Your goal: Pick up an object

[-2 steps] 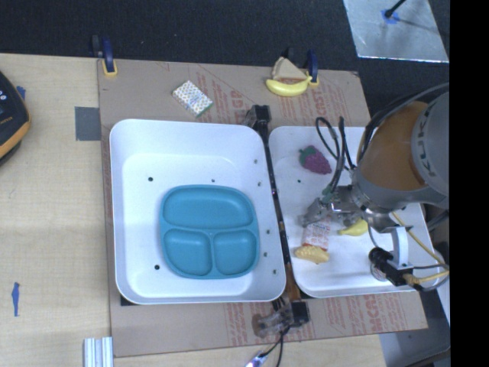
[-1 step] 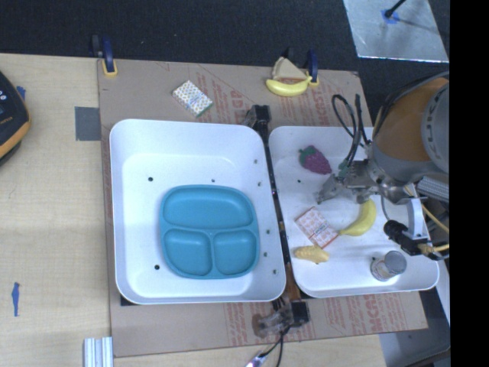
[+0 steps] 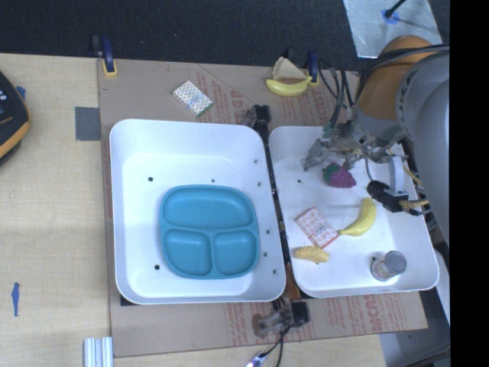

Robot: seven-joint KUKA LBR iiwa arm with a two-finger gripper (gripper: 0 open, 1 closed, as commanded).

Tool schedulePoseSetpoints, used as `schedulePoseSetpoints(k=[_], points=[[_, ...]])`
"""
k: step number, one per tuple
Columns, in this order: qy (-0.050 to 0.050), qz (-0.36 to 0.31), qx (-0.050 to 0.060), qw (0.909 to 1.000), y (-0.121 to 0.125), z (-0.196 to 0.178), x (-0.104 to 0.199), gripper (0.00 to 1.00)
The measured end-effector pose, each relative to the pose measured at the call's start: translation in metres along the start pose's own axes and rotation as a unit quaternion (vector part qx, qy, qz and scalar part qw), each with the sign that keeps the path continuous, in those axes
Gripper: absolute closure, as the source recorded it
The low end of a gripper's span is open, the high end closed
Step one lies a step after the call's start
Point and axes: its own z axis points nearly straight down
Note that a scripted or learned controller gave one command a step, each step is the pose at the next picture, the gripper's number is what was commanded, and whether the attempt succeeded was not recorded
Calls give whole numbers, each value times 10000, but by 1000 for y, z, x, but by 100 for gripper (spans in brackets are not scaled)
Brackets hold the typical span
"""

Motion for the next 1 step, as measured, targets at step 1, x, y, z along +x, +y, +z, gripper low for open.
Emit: schedulePoseSetpoints(k=[1], points=[[-6, 10, -2, 10000, -25, 0, 3, 0]])
